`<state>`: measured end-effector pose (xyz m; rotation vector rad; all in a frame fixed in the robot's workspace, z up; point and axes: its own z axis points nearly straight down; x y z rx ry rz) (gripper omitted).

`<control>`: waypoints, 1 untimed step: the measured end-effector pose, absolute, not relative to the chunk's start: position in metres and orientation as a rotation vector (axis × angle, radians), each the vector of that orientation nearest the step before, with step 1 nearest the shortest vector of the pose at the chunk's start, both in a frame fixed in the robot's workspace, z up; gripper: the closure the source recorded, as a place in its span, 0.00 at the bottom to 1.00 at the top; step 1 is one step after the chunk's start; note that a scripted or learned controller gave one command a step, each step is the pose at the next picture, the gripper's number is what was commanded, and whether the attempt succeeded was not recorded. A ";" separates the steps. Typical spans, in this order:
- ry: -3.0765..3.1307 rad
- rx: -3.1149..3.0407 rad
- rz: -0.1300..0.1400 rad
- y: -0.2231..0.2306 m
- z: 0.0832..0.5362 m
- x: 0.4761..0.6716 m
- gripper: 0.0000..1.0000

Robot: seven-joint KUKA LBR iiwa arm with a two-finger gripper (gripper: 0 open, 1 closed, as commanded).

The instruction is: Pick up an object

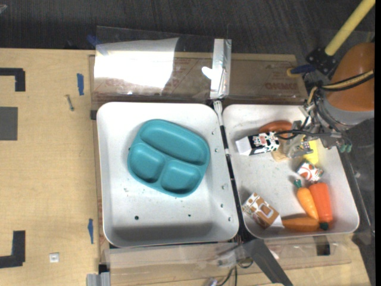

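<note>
In the right bin [348, 177], my gripper [296, 140] hangs low over the upper part, reaching in from the upper right. Just left of it lie a reddish-brown sausage [274, 126] and a black-and-white patterned box [258, 143]. A yellow item [311, 152] sits right beside the gripper, partly hidden by it. Below are a small red-and-white item [308, 172], two carrots [315, 201], an orange piece [300, 223] and a brown-and-white box [261, 211]. Nothing is visibly lifted.
The left bin [113, 177] holds a teal divided plate [169, 156]. A clear plastic sheet [155, 67] and a cardboard strip lie behind the bins. Wooden bench surface [41, 177] extends to the left. The bin walls meet in a ridge between the two bins.
</note>
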<state>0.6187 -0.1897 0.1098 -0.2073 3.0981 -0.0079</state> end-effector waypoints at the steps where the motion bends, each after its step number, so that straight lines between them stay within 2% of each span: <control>1: 3.123 -0.100 -0.003 -0.163 0.204 0.661 1.00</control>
